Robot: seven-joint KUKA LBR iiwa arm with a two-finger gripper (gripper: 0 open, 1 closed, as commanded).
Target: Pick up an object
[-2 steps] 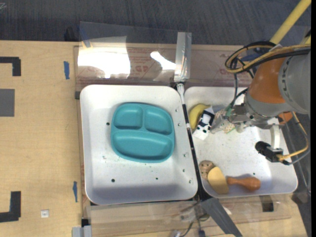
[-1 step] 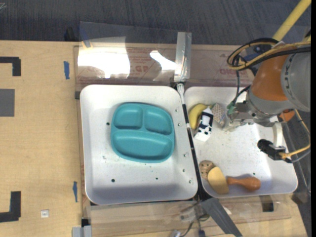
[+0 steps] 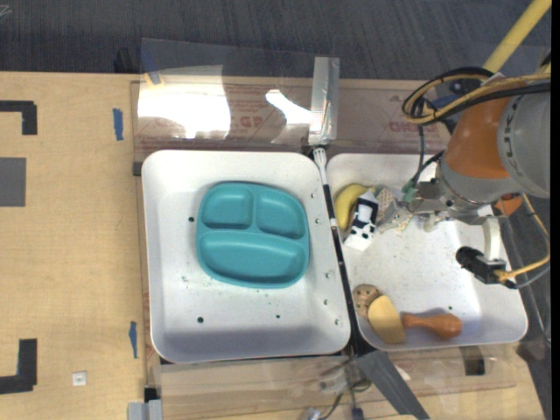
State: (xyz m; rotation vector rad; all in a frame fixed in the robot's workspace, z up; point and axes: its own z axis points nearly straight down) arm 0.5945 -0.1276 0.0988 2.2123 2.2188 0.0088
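Note:
In the right bin (image 3: pixel 455 274), a yellow banana (image 3: pixel 348 201) lies at the far left corner. A small black-and-white object (image 3: pixel 363 220) sits against it. My gripper (image 3: pixel 394 212) hangs low just right of these two, very near the black-and-white object; contact cannot be judged. At the right bin's near edge lies a wooden utensil (image 3: pixel 411 322) with a tan head and an orange-brown handle. A small round brownish piece (image 3: pixel 364 294) rests beside its head. A teal divided plate (image 3: pixel 254 234) lies in the middle of the left bin (image 3: pixel 175 313).
The grey arm with its orange band (image 3: pixel 481 143) leans in over the right bin's far right corner, trailing yellow and black cables (image 3: pixel 437 94). A black fitting (image 3: pixel 477 262) hangs from it. A clear plastic wall (image 3: pixel 236 103) stands behind the bins.

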